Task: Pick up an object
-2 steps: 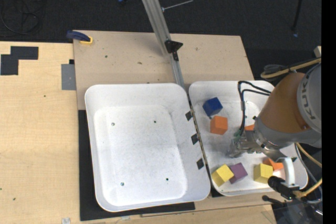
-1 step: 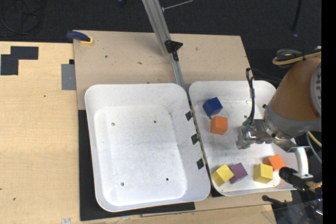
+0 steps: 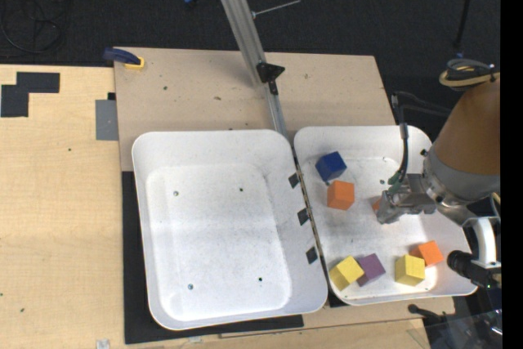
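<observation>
Nearest me in the right bin [image 3: 359, 145] I saw a row of blocks along the front wall: a yellow block [image 3: 346, 270] touching a purple block [image 3: 371, 266], then another yellow block [image 3: 410, 269] with an orange block [image 3: 430, 252] just behind it at the right. Further back, mid-bin, the gripper [image 3: 391, 207] sat low over the floor, the grey arm [image 3: 466, 167] reaching in from the right with its orange band above. I couldn't tell how far the claw was open or whether it had hold of anything; a bit of orange showed at its left edge, too hidden to call. Left of the gripper, apart from it, an orange cube [image 3: 341, 194] sat near the divider, and a blue cube [image 3: 331, 166] just behind that. The left bin [image 3: 155, 151] lay beside it. Beyond the bins a metal rail [image 3: 241, 16] slanted away over the bench [image 3: 196, 90].
</observation>
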